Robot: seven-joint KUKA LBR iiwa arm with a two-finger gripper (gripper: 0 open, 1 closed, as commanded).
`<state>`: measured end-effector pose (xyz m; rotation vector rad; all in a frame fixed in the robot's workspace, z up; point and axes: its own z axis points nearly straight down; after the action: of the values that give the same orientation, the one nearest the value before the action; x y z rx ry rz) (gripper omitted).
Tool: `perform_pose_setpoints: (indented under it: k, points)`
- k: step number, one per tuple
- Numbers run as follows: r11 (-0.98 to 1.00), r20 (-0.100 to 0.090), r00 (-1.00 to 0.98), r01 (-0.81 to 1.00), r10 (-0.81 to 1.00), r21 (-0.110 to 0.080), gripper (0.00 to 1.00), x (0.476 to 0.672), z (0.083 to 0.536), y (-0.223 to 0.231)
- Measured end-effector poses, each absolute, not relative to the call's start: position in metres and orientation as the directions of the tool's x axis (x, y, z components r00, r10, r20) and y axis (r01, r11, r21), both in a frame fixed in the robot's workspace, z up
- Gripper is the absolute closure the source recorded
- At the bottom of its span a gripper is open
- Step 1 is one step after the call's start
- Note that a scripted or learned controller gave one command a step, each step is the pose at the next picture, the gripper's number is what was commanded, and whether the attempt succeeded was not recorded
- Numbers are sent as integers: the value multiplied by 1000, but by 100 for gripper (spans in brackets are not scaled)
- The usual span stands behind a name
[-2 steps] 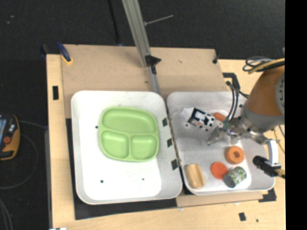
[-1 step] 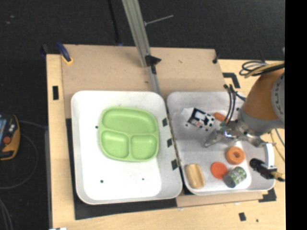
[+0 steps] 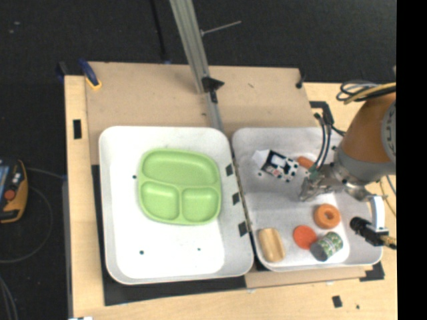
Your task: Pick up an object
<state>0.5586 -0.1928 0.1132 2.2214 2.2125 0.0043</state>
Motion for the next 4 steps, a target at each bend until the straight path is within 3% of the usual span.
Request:
perform_pose_setpoints:
  k: [2,4]
  points:
    - [3,-3,-3,1000,1000,7,100,563,215,-200]
    - [7,0,-7,1000,1000,3,100,585,240,-100]
